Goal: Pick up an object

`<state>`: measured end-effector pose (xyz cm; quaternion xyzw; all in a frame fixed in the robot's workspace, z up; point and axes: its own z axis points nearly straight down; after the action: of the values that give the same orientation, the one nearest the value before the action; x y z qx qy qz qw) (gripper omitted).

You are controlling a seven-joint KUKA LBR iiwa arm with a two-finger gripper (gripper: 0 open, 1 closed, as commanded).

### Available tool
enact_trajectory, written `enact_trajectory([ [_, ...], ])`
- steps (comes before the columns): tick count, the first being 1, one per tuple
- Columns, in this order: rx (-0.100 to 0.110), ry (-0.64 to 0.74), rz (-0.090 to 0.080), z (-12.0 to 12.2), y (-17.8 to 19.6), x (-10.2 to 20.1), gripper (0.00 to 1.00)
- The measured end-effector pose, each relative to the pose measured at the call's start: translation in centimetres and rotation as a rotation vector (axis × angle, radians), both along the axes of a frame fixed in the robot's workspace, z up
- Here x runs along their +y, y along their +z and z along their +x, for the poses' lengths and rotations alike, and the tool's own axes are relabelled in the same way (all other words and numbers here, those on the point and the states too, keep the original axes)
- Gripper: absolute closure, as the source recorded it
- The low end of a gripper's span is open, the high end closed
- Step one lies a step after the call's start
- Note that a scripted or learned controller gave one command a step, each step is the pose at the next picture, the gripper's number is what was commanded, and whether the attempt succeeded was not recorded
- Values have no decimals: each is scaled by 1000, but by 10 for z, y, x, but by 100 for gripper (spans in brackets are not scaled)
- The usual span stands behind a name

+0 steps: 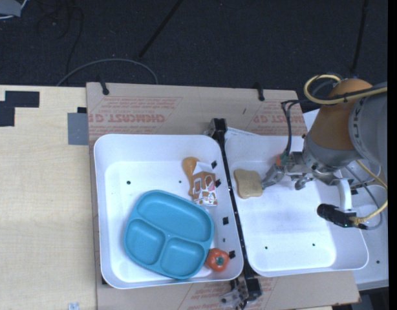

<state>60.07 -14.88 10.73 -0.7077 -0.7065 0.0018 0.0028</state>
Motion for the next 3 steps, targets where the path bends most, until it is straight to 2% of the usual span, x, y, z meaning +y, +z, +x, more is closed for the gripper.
enact_trajectory([
  [1, -1, -2, -1, 0, 12, -1, 100],
  [3, -9, -4, -3, -7, 104, -12, 100],
])
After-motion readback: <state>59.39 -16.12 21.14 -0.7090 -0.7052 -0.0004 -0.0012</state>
